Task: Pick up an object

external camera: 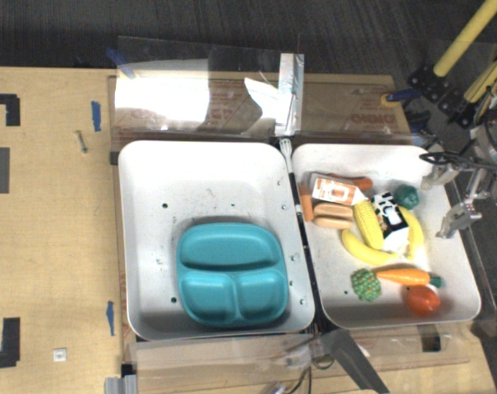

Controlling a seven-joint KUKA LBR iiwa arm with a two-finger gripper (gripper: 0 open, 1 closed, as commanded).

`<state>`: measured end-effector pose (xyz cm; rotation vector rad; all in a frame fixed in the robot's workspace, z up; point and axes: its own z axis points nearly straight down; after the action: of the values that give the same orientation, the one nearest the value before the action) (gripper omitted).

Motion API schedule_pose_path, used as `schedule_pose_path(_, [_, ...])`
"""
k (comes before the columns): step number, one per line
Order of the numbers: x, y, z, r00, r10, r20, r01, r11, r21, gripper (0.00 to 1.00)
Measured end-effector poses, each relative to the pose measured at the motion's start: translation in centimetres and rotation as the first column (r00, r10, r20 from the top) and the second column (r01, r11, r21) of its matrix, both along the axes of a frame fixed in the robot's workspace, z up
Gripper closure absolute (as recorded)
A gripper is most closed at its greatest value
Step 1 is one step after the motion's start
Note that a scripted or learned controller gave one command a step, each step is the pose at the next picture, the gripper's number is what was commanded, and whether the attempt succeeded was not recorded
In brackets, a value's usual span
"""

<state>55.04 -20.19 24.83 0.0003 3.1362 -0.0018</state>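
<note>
Landmark for all positions: the divider (297,220) where the two white bins meet.

Left of the divider: left bin (149,179) holds a teal sectioned tray (232,272), sitting toward the near wall, one long compartment above two smaller ones. Nothing in it.

Right of the divider: right bin (462,302) carries the pickable items, all packed close. Just beside the divider, an orange-and-white card box (337,192) and a hot dog (329,214). Further right, a corn cob (368,221) lying against a banana (370,251), a black-and-white item (388,211) on top of the pile, a dark green round piece (407,195) behind it. Nearer the front wall: a green bumpy piece (365,285), a carrot (404,276), a red tomato (423,300).

Farthest right of the divider: the gripper (462,208) sits at the bin's far-right rim, outside the pile. Cannot tell how far the fingers are apart; the metal parts blur together there. Nothing visibly between them.

Risks, my judgement: the items touch and overlap, so a descent into the cluster may land on two at once and wedge or push them apart. Rounded pieces such as tomato and banana may squirt out of a pinch. A grab near the rim could strike the bin wall.
</note>
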Motion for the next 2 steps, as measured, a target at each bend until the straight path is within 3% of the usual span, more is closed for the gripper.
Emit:
schedule_pose_path(1, [-0.3, -0.7, -12.8, 0.989, 0.143, 0.033, -0.142, 0.990, -0.017, 0.00])
schedule_pose_path(2, [1.6, 3.9, -13.7, 0.999, -0.013, 0.045, 0.014, 1.000, -0.017, 0.00])
